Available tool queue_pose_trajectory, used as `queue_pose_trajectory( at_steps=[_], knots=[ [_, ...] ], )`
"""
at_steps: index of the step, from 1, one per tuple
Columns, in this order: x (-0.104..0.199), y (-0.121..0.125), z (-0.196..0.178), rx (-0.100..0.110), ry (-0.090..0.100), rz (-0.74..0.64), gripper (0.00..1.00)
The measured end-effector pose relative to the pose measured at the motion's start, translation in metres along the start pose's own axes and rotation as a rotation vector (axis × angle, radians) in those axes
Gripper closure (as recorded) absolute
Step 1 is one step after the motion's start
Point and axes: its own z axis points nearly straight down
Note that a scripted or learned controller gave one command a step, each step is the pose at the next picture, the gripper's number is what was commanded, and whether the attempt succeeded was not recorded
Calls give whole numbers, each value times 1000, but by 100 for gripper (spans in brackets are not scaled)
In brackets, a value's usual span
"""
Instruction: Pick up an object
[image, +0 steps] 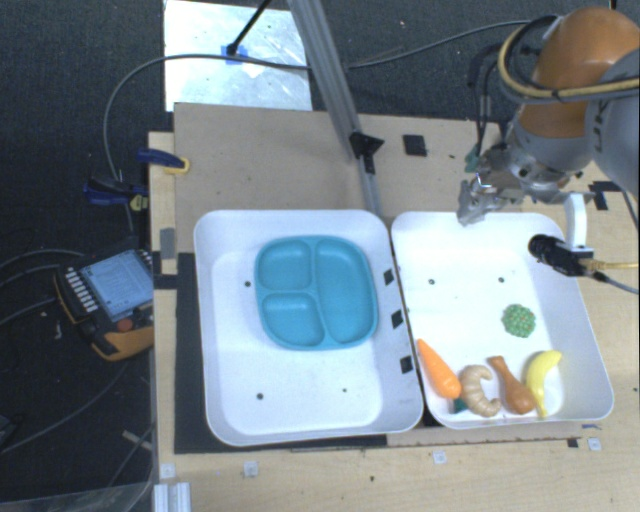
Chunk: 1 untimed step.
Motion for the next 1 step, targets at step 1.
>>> queue_pose_trajectory(
  at_steps=[1],
  knots=[
    [52,1,14,0,0,-1,100]
  ],
)
